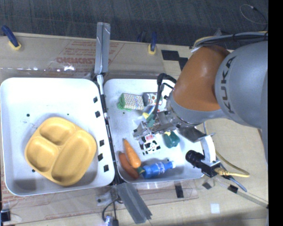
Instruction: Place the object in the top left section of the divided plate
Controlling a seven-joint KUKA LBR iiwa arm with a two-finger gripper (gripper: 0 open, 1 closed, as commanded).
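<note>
Where bench (47,51) meets dark floor (132,4), bins sit; end effector (148,126) state unclear.

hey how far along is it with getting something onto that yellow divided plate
Nothing looks done yet: the yellow divided plate in the left bin carries no object. In hand: the claw is low in the right bin among the clutter, near the carrot and blue bottle. Left: a confirmed grasp, the carry over, and placing in the top left section.
</note>
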